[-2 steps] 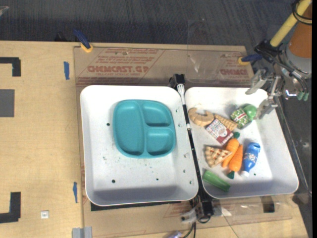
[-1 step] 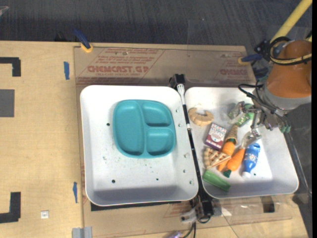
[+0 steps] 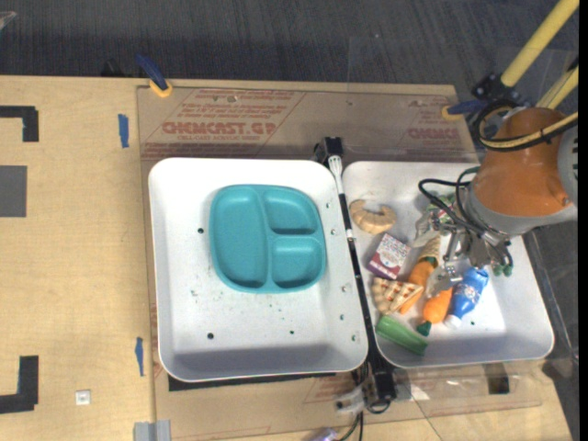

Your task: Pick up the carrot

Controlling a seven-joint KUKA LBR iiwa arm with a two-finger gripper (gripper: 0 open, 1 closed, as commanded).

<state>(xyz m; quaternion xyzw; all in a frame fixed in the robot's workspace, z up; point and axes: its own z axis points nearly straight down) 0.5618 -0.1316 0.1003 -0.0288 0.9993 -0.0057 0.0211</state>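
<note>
1. Carrot [image 3: 437, 307]: in right bin [image 3: 528, 324], between blue-capped tube [image 3: 469, 293] and waffle toy [image 3: 397, 294].
2. Gripper [image 3: 452, 266]: lowered just above carrot; finger state cannot be told.
3. Teal divided plate [image 3: 268, 237]: in left bin [image 3: 179, 292].

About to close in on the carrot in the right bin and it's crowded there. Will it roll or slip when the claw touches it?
The carrot looks like smooth, hard toy plastic, so it may slip under a light pinch. Its tapered, rounded body could roll, though the blue bottle and green vegetable close beside it probably limit that. It looks small and light, so a nudge from the claw would likely shift it.
</note>
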